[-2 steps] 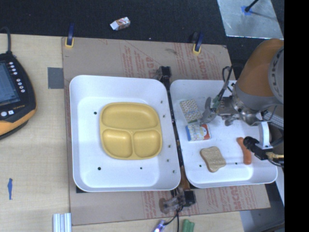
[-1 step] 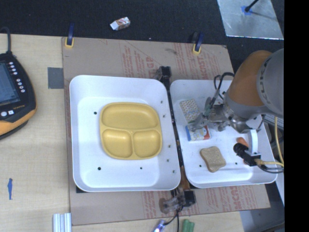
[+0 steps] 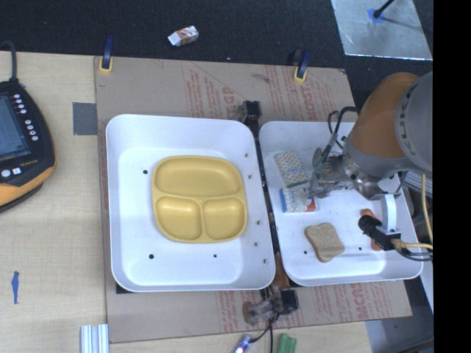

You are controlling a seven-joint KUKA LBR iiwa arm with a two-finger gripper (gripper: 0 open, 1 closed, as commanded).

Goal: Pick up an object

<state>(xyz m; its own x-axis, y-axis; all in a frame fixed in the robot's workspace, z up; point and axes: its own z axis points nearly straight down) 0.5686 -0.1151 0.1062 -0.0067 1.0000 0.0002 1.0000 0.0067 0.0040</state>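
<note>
Overhead view of the bench, two white bins side by side; the left bin [image 3: 132, 263] bears a yellow divided tray [image 3: 199, 197]; the right bin [image 3: 346, 274] bears the loose objects. The arm [image 3: 386, 127], grey with an orange band, reaches in from the right; its gripper [image 3: 318, 184] is low over the upper middle of the right bin. The step in hand appears to be the descent onto a target, judged from this pose; no object can be seen between the fingers, and whether they are spread or closed cannot be told, the wrist hiding them from above. Nearest candidates: a patterned packet [image 3: 290, 166] just left of the gripper; a small blue-and-white item [image 3: 294, 199] just below and left, possibly touching the tips. A tan sponge-like block [image 3: 324, 241] lies nearer the front wall, apart from the gripper. The next move calls for closing squarely on one item, then a straight lift.
</note>
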